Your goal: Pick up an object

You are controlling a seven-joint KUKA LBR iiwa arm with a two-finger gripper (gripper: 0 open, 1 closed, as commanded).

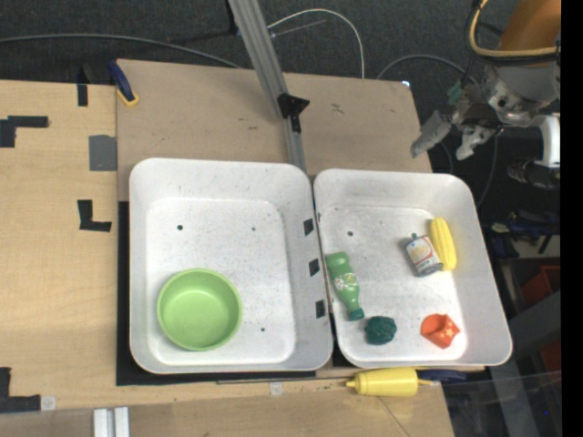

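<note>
Objects (corn [444,242], small can [422,255], label unreadable) lie in the right bin [474,208], below the pincer [453,137], which hangs open and holds nothing past the bin's far rim, over a wood bench [355,121].

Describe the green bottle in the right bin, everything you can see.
The green bottle is small and looks like plastic, with a pale label patch around its middle. It lies on its side on the floor of the right bin, close to that bin's left wall, its long axis running from upper left to lower right, with the narrow end lower right. That end sits close to a dark green lump; contact cannot be judged. The gripper is well away, above the bin's far right corner.
</note>
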